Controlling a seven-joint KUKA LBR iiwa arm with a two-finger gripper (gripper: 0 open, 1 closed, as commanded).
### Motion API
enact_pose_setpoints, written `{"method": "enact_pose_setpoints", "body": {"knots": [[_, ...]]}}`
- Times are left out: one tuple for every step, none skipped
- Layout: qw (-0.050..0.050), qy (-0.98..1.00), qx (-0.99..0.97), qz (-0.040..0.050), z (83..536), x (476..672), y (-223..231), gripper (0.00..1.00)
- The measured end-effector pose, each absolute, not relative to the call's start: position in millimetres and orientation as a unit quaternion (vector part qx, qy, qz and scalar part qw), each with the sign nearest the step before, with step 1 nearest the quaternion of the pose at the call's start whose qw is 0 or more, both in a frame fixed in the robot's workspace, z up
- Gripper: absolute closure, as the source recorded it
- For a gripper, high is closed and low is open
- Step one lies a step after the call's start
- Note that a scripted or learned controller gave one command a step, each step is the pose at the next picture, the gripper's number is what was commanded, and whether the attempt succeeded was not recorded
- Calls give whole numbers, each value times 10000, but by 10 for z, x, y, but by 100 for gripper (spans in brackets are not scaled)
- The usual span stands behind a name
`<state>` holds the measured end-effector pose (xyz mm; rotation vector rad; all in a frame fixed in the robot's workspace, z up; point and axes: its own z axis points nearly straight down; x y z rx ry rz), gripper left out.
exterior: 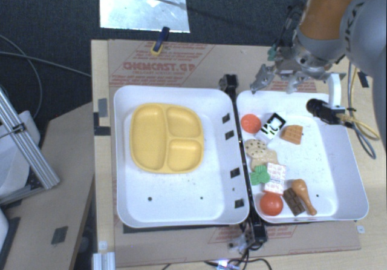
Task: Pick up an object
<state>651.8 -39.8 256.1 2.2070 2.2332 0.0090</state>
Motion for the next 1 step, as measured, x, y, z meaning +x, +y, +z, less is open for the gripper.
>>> {"method": "enact_pose_setpoints", "body": {"knots": [[-11,7117,7025,12,2253,6397,704,0]]}}
